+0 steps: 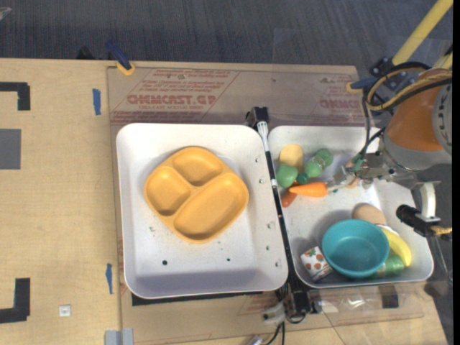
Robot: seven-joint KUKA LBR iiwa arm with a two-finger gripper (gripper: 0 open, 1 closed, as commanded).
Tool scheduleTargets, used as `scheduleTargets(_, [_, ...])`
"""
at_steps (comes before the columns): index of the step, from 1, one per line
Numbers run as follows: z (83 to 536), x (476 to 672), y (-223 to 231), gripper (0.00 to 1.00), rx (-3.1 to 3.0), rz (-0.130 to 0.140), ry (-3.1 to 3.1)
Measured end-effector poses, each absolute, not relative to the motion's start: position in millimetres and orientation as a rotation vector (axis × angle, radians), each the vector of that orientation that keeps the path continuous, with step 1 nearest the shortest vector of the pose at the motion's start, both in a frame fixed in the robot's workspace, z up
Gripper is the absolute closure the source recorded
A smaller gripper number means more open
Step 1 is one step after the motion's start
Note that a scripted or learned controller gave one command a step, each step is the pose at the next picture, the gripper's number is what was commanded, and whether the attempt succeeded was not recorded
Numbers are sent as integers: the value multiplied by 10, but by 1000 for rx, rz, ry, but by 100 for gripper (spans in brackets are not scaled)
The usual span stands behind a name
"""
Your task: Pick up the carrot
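Orange carrot [310, 189] lay flat in the right bin [424, 268], among toy vegetables beside the divider. Gripper [355, 168] hovered just right of its tip, presumably lining up; grip state undeterminable.

— What do we see in the right bin [420, 268]?
— We see a carrot [309, 190] near its left wall, beside green toys, and the gripper [353, 171] hovering just right of it.
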State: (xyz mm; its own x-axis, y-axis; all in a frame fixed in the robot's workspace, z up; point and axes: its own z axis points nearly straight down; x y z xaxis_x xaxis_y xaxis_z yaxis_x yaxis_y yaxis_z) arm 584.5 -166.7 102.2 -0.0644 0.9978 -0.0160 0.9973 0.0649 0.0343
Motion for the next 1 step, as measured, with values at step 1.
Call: scheduleTargets(1, [905,6165,-1014,0,2154,6,2265])
